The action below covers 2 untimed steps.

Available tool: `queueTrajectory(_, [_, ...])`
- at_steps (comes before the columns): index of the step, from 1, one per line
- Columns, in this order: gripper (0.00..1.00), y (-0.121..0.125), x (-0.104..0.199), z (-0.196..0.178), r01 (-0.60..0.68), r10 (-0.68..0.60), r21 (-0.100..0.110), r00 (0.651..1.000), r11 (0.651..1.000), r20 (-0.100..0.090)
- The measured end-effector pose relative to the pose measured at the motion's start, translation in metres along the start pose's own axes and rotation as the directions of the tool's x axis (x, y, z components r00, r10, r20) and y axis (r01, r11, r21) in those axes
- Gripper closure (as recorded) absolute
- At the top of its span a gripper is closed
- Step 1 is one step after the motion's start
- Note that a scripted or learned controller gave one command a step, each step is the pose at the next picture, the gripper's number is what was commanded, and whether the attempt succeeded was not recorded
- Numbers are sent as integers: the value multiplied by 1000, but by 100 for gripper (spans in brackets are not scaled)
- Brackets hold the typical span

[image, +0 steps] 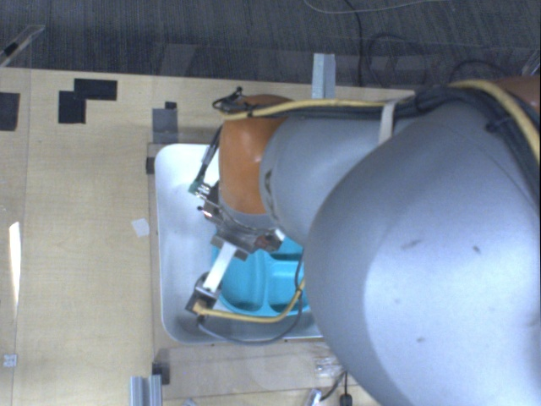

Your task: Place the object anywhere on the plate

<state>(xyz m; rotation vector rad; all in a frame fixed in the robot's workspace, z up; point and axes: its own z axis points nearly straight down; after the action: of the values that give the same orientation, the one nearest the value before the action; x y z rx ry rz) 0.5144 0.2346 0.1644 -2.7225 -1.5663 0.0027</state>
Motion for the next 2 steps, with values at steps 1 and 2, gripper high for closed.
queueTrajectory(1, [0, 0, 0, 0, 0, 0, 0, 1000, 1000, 0])
queueTrajectory(2, [0, 0, 0, 0, 0, 0, 0, 1000, 1000, 0])
